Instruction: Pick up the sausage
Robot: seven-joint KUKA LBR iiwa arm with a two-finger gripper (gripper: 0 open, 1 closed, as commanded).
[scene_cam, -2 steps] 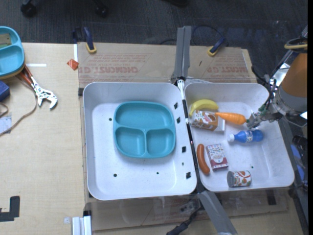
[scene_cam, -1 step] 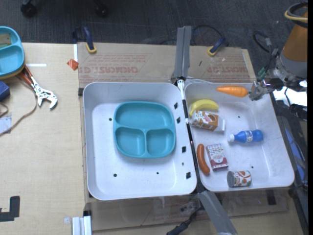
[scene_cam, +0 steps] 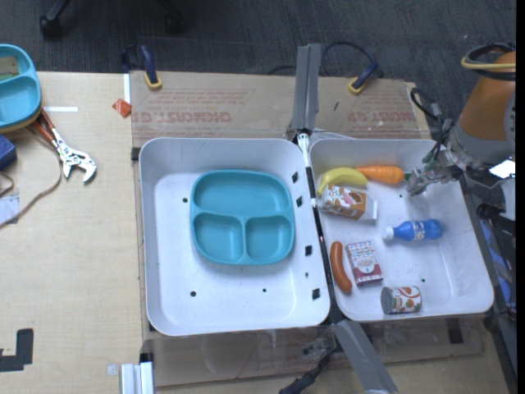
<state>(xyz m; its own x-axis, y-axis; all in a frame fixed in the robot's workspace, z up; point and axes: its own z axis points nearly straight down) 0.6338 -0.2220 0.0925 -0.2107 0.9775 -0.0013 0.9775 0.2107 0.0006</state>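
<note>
The sausage (scene_cam: 340,267) is a reddish-orange link lying lengthwise near the left wall of the right bin (scene_cam: 459,298), just left of a small red box (scene_cam: 364,263). My gripper (scene_cam: 423,179) hangs at the bin's upper right, well away from the sausage and close to the tip of the orange carrot (scene_cam: 381,173). Nothing shows between its fingers.
The right bin also holds a yellow banana (scene_cam: 340,176), a carton (scene_cam: 348,203), a blue bottle (scene_cam: 416,231) and a can (scene_cam: 401,300). In the left bin (scene_cam: 164,294) sits a teal divided tray (scene_cam: 243,217). A wrench (scene_cam: 72,159) lies on the bench at left.
</note>
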